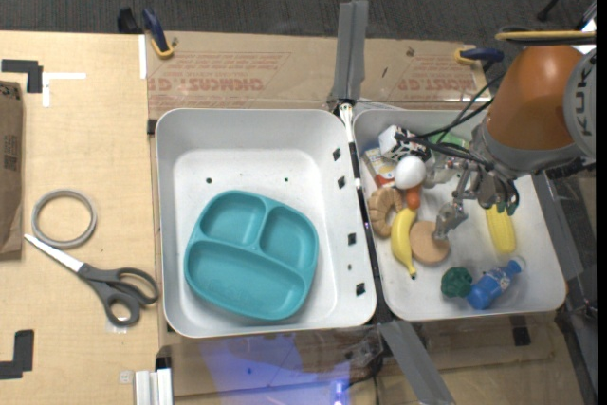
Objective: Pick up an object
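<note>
My gripper (469, 209) hangs low over the middle of the right bin (545, 294), under the arm's orange band (536, 95). It is open, with nothing between its fingers. One grey fingertip (447, 222) is just above a round tan disc (431, 249); the other side is next to a yellow corn-like piece (501, 230). To the gripper's left lie a banana (403, 240), a white egg (410, 172), a small orange ball (413, 199) and a brown bread-like lump (382, 209). A green object (456, 281) and a blue bottle (491, 285) lie near the bin's front.
The left bin (180, 156) holds a teal divided plate (250, 253). Scissors (100, 280) and a tape roll (64, 217) lie on the bench at left. Small packets (391, 147) and cables sit at the back of the right bin.
</note>
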Controlling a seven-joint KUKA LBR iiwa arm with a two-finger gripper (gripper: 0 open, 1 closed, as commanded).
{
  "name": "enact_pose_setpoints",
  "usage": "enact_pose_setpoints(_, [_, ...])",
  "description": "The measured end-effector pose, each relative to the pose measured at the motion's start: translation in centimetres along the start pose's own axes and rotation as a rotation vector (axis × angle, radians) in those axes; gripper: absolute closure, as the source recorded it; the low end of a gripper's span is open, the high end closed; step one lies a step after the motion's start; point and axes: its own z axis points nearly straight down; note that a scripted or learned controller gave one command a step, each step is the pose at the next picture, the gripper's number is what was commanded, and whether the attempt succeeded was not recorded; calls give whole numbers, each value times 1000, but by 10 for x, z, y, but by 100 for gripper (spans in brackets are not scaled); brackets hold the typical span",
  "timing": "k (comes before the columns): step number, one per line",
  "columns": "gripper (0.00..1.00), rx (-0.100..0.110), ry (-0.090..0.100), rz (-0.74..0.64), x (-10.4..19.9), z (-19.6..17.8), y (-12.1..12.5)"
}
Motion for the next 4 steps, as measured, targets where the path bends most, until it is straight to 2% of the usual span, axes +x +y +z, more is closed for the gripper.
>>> enact_pose_setpoints(1, [0,-1,6,-53,35,1,44])
enact_pose_setpoints(2, [0,0,6,16,107,1,20])
enact_pose_setpoints(3, [0,-1,1,105,20,0,31])
enact_pose_setpoints(4, [0,0,5,124,37,1,44])
